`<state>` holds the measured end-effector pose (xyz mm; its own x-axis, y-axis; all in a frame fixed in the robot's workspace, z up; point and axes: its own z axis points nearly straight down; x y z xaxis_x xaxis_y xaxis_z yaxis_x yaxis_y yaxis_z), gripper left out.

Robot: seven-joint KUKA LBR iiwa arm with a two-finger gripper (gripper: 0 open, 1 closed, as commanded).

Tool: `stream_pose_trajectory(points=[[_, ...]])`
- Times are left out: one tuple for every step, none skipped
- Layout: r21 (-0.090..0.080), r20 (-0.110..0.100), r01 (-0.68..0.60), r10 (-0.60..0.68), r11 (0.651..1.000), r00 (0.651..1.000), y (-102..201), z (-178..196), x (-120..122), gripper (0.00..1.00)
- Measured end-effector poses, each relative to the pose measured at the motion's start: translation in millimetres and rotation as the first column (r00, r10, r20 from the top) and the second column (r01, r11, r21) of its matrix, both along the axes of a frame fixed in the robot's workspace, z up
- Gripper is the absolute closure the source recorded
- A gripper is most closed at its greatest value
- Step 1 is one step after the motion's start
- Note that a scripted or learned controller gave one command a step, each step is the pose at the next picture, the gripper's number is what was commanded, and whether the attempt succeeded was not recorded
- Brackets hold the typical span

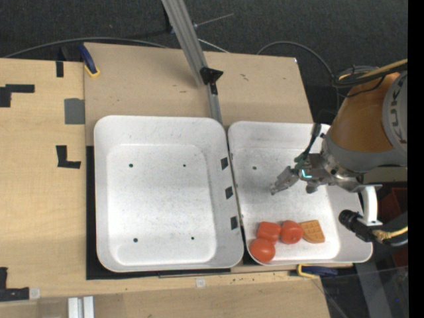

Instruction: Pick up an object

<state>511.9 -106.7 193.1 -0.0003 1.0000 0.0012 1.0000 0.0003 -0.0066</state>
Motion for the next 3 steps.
stream_pose_trajectory(points=[[0.000,0.004,-0.001,0.001,1.000,1.000,0.0,2.4,1.0,0.00],[0.000,-0.001,0.000,0.000,1.000,1.000,7.7,-43.6,-0.6,0.00],[0.000,-0.001,0.000,0.000,1.000,1.000,5.3,-88.2,0.7,0.00]])
